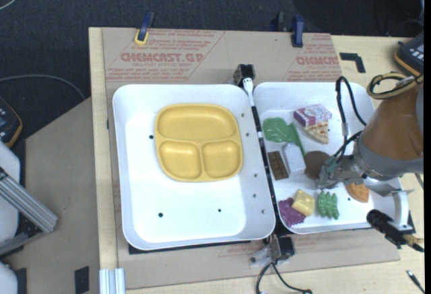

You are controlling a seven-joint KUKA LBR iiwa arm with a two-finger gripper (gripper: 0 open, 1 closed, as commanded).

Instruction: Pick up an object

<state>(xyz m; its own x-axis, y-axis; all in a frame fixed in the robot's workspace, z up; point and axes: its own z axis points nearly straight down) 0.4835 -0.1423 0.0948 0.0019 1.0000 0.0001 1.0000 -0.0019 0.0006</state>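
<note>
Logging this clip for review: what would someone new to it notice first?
The yellow divided plate stands out, lying alone in the left bin. Next comes the clutter of small toys in the right bin: a green leaf, a purple piece and a green bumpy piece. The gripper reaches in from the right, low over them.

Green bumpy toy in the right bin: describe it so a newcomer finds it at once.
Start at the right-hand shallow white bin and go to its front edge, nearest the camera. The small green bumpy toy lies there, just right of a yellow block and a purple piece. It is darker and knobblier than the flat green leaf-shaped piece farther back.
</note>
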